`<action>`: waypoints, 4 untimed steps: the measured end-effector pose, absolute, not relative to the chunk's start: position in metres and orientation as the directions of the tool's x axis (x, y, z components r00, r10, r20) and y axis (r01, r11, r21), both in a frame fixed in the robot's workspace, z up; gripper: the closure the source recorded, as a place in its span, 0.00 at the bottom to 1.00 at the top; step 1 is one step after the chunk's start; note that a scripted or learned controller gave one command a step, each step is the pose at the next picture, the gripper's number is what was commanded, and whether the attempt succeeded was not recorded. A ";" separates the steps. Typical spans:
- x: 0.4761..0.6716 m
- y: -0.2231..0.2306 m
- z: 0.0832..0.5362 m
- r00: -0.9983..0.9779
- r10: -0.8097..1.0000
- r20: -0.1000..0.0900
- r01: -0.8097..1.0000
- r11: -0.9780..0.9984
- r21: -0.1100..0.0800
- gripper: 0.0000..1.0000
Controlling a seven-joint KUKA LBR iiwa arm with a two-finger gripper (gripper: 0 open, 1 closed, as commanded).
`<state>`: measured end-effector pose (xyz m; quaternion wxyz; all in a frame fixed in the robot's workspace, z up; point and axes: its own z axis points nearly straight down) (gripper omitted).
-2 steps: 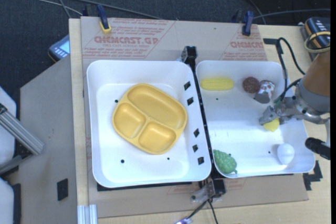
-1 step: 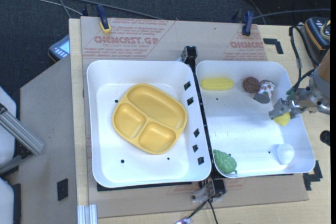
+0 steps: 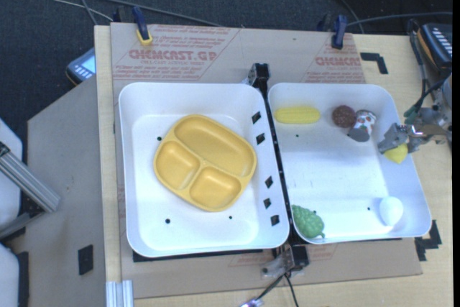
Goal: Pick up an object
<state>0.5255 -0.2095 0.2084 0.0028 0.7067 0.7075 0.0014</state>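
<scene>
Two white bins [image 3: 136, 154], one yellow plate [image 3: 205, 162], five small objects [image 3: 297, 115].

Red lettering reading "CHEMCAST GP" is printed repeatedly on the brown protective sheet [image 3: 215, 47] covering the board beneath the two bins, legible at upper left and, partly, at upper right. Smaller red lines below each imprint are too fine to read.

A divided plate [image 3: 205, 170] is lying in the middle of the left bin [image 3: 136, 226]. In the right bin [image 3: 338, 223], a corn cob [image 3: 297, 115] and a ball [image 3: 343, 116] are sitting along the far edge, a leafy piece [image 3: 308, 222] in the near left corner, an egg [image 3: 390, 211] in the near right corner.
</scene>
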 end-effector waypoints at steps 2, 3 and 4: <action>0.527 -0.210 0.298 -0.002 1.000 -0.002 1.000 0.002 0.005 1.00; 0.533 -0.149 0.296 -0.007 1.000 0.003 1.000 0.007 -0.001 1.00; 0.531 -0.101 0.288 -0.006 1.000 0.003 1.000 0.006 -0.002 1.00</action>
